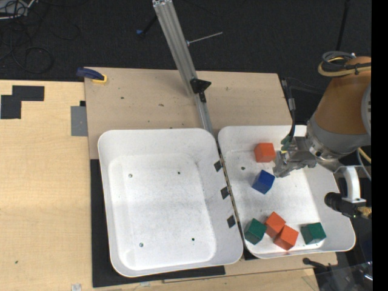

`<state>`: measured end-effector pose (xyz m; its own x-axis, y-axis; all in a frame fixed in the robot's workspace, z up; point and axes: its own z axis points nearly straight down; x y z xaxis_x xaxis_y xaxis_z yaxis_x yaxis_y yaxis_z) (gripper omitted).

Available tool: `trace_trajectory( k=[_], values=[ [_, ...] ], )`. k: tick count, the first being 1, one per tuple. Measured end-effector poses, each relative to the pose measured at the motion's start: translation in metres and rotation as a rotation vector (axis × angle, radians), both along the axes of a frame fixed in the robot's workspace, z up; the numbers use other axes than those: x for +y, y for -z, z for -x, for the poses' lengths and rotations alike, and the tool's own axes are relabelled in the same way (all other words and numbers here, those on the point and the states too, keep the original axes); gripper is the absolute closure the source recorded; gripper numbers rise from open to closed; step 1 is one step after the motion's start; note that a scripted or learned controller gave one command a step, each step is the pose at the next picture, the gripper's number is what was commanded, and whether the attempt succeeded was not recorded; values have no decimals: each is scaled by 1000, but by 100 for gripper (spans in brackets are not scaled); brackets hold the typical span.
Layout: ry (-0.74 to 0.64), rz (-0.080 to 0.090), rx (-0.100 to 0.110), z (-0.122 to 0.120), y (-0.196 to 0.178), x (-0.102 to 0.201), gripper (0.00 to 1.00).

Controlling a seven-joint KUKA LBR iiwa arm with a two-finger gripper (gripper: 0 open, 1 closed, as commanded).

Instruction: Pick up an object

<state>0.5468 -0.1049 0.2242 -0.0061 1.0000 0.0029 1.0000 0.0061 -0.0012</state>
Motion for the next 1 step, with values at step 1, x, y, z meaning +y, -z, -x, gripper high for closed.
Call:
trace_trajectory(
  k=[1],
  values=[
    [1, 0, 0, -28, -4, 53, 100]
  ],
)
